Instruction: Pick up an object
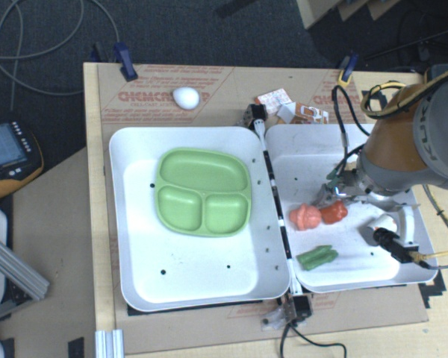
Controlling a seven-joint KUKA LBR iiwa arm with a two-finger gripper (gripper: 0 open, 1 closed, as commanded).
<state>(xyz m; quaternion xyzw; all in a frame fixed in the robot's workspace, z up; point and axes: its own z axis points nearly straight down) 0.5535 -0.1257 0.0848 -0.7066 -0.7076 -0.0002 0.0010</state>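
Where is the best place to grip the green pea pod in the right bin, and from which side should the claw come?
Probably the middle of the green pea pod, from above, closing across its narrow width. It lies flat, long and apart from the other toys.

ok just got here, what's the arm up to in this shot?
The arm reaches in from the right over the right bin, with its gripper low near the bin's middle, right by a red item and a pink item. A green item lies nearer the front edge. Nothing visibly sits between the fingers, so no grasp is confirmed. The left bin holds a green divided tray. A white ball sits on the bench behind the bins.
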